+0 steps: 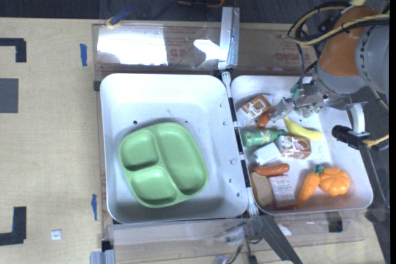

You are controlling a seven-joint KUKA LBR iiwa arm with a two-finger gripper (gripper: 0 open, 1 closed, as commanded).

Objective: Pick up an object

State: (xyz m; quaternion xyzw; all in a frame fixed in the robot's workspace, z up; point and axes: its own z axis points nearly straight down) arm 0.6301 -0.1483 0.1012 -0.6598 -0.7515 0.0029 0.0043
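White plastic forms the two shallow bins side by side on the tan bench (43, 151). The left bin (124, 96) carries a light green divided plate (162, 162) with three compartments, lying tilted toward the bin's near left corner.

The right bin (365, 191) holds all the small things, crowded together. The grey arm (371, 59) with its orange band comes in over the bin's far right corner, and the tool (303, 99) hangs low over the far part of the pile, just above the yellow banana (302, 130). Whether the tool is apart or together cannot be told from this slant, and nothing can be seen gripped in it.

Largest of the things is a brown slice of bread (265, 188) at the near left of the bin, partly under a pale packet with a red label (282, 190). To its right sits an orange pumpkin (335, 180) with a green stem, touching an orange carrot (307, 187). A green bottle (261, 136) lies on its side against the bin's left wall, with a white and red-brown carton (291, 146) just beside it and the banana lying across behind them. A red-orange sausage (271, 169) lies between the bottle and the bread. Farther back, an orange and white packet (255, 106) rests near the far left corner.

Things press against each other on every side, and the bin walls hem in those along the left and near edges.
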